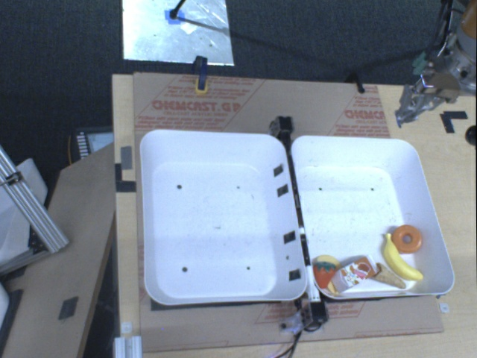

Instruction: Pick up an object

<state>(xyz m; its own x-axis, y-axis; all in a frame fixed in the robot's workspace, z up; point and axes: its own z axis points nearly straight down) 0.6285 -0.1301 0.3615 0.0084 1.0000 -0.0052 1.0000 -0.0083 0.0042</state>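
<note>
The bench [246, 95], topped with a printed brown board, carries two shallow white bins side by side. The left bin [160, 200] offers a wide flat floor with room on all sides. The right bin [350, 159] has open floor across its far half and its left side; its load is crowded into the near right corner.

The arm's gripper [412, 110] hangs above the bench beyond the far right corner of the right bin, outside its rim and well apart from the objects. Whether its fingers are apart or together cannot be told at this size.

In the near right corner a yellow banana [399, 259] lies curved along the right wall. Just beyond its far end sits an orange ring [407, 238], touching or nearly touching it. Along the near wall lie a small white packet with red print [353, 273], a round orange-and-red piece [325, 269] at its left, and a tan wedge [387, 277] between packet and banana. These sit pressed together, close against the near rim, with the walls hemming them on two sides.
</note>
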